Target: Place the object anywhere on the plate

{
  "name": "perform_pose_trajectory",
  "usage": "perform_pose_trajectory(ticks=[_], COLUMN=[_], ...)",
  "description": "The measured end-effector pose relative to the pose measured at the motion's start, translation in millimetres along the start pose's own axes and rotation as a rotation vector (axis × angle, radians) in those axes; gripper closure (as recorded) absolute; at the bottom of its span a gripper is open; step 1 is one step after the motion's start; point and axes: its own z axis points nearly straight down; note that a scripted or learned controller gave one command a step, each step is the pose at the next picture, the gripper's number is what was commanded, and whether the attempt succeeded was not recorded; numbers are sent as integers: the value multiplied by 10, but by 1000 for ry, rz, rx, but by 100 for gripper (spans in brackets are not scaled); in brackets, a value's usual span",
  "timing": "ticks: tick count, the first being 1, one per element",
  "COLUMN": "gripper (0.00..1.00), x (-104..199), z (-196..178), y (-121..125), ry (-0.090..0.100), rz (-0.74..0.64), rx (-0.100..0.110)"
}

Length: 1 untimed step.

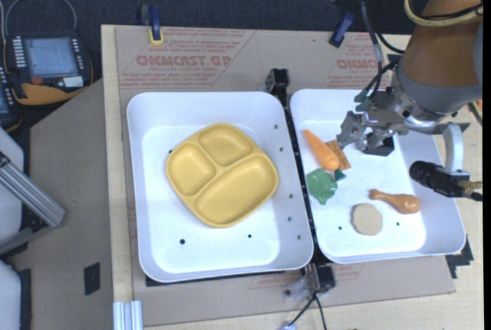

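Two white bins side by side on bench. Left bin (153, 236): yellow divided plate (222, 173), three compartments, nothing on it. Right bin (437, 232): four toy food items.

Orange carrot (323, 150) at far-left part of right bin, taken as the object in hand, being the item closest to the gripper; judgement only. Long axis diagonal, running from far-left to near-right. Narrow tip toward far-left, thicker end toward near-right, lying against a small brownish piece; nature of that piece unclear. Green leafy piece (322, 186) just near of the carrot, touching or nearly so. Drumstick-shaped tan item (396, 201) and round beige disc (367, 219) further near and right, well apart from the carrot.

Gripper (362, 135) just right of the carrot's thick end, low over the bin. Fingers: cannot tell whether apart or together; dark hardware overlaps there. Nothing visibly between them.

Handling estimate: moulded plastic toy, light, stiff, smooth and somewhat slippery; tapered, so likely to squirt out of a pinch toward the tip. Not fragile. Best hold judged across the short axis at the thick middle, jaws closing square to the long axis. Risk: catching the green piece together with the carrot.

Placement not yet done; carry leftward over the bin walls still needed.
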Motion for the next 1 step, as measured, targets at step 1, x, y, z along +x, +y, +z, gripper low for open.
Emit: perform_pose_trajectory(ticks=[1], gripper=[100], x=[540], z=[7], y=[-117], ry=[1], rz=[-1], rx=[-1])
